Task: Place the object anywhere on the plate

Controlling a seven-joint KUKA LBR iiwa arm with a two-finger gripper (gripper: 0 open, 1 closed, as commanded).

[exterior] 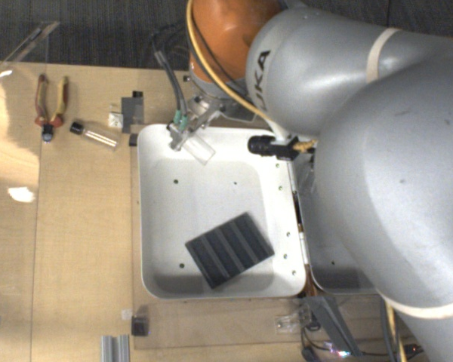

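The grey arm [362, 127] comes in from the right and covers most of the right side of the view, with its orange band [226, 17] at the far edge. Its tool [183, 136] is at the far left corner of the left white bin [155, 270], just above the rim. A small clear, glassy piece [198, 150] is seen directly at the tip of the tool, but I cannot tell whether the tool is grasping it, and I cannot tell if the tool is released or clenched.

In the near part of the same bin lies a dark ribbed plate [229, 250], flat on the bin floor and turned at an angle. Nothing rests on the plate, and it is well apart from the tool. The clear piece is at the far end of the bin, not on the plate.

The right bin [328, 277] is mostly hidden under the arm.

On the wooden desk [75, 240], left of the bins, there are pliers with red and yellow handles [50, 104], a small clear tube with a black cap [93, 133], and a small grey block [133, 109] close to the far left corner of the bin. A little dark cube [140, 325] lies on the desk just near the front edge of the left bin.
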